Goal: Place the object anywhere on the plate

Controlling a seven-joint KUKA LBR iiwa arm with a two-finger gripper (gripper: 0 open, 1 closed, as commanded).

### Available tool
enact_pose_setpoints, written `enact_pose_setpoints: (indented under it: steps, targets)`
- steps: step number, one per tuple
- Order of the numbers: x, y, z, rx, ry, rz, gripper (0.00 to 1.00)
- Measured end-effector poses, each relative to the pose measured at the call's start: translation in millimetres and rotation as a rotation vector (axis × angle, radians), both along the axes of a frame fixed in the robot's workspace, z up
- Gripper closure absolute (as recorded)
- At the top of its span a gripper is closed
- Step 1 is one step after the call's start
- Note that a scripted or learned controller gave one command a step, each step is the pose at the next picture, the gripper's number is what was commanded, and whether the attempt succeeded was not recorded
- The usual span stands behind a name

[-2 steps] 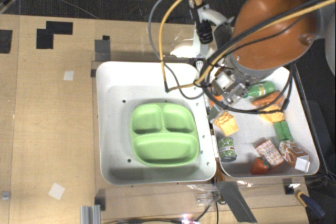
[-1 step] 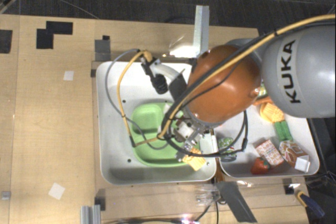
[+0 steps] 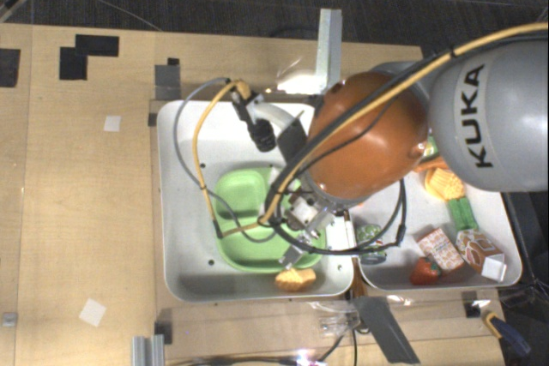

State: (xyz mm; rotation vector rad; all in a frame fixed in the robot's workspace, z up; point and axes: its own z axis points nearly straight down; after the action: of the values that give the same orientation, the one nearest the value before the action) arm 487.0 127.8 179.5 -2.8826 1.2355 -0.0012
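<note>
Hand sits low over the green plate in the left bin, cables draped all around it, and honestly I can't tell what it's gripping, if anything. Small yellow-orange food piece lies just off the plate's rim at about 5 o'clock, near the bin's front wall. Right bin has more toy food.
</note>
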Motion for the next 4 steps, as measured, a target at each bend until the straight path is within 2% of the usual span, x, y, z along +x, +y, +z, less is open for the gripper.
enact_pose_setpoints:
  steps: [1,2,3,4]
  targets:
    - [0.0,0.0,0.0,0.000,0.000,0.000,0.00]
    - [5.4,-34.2,77.9,-0.001,-0.008,-0.069,0.00]
    - [5.4,1.3,220.7,0.004,-0.007,-0.470,0.00]
    - [-0.6,-22.5,47.3,-0.001,0.006,-0.368,0.00]
